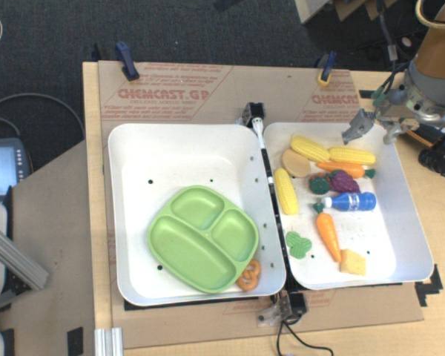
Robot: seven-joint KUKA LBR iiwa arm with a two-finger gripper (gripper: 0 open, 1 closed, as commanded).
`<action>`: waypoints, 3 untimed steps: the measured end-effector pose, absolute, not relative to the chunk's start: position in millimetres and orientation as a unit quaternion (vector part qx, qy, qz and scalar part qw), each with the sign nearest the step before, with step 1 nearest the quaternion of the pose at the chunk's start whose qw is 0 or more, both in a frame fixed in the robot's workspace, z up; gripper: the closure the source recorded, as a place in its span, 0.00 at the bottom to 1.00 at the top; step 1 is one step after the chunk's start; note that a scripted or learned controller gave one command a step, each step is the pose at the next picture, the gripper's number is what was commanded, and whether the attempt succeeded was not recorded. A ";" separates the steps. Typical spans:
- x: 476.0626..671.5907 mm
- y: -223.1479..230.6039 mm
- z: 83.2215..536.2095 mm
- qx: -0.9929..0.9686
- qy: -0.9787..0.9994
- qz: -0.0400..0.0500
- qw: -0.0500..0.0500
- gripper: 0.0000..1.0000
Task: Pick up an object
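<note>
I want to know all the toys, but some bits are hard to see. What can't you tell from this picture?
- Pretzel: partly tucked under the green plate in the camera view.
- Purple toy: too small and crowded by the corn and a carrot to name.
- Claw: blurry, so open or shut is unclear.
- Arm: cut off by the right and top edges.

Pincer (372,128) raised, fingers spread, nothing between

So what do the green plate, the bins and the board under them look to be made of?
Green plate: moulded plastic, probably, going by its uniform colour, soft sheen and rounded compartments.
Bins: thin white plastic, seemingly, smooth with a faint gloss.
Board: clear sheet under brown printed masking paper, likely acrylic; not certain.
</note>
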State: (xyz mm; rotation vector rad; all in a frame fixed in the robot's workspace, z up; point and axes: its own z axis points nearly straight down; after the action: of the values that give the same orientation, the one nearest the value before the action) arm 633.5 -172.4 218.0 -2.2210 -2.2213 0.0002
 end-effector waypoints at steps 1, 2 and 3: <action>609.9 -160.8 78.1 -0.707 -0.707 0.002 0.003 0.00; 613.2 -162.3 95.7 -0.708 -0.707 -0.001 -0.002 1.00; 613.0 -162.3 95.1 -0.708 -0.707 0.000 -0.002 0.00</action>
State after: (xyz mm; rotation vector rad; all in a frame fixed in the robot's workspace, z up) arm 613.0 -162.3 95.1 -2.2252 -2.2221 -0.0013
